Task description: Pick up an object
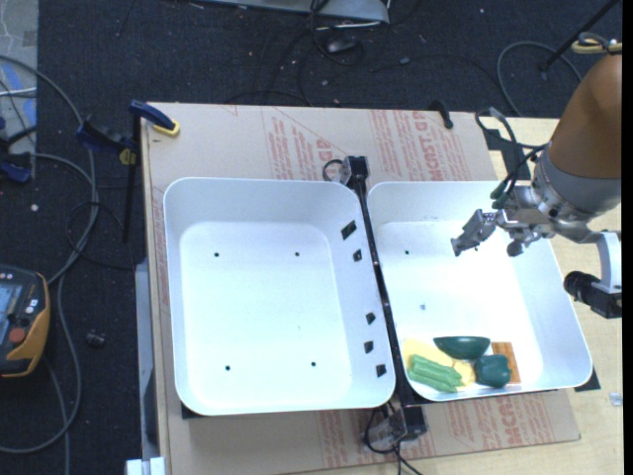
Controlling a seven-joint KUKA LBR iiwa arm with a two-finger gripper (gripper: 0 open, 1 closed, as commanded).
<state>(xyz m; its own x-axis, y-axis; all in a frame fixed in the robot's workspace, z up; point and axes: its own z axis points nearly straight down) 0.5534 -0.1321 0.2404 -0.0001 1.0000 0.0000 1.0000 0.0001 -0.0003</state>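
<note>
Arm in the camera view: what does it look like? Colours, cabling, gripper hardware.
The arm enters from the right: a rounded orange band, then a grey collar below it toward the wrist. Black cables loop along its left side. The gripper is small, grey metal with dark parts, mounted on a metallic wrist block. A white bracket with a black knob-like part sticks out beside the wrist, at the frame's right edge. No markings legible.

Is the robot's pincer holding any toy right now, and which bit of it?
No. The pincer hangs over the right bin with nothing between its fingers. The toys lie at the bin's near edge.
</note>
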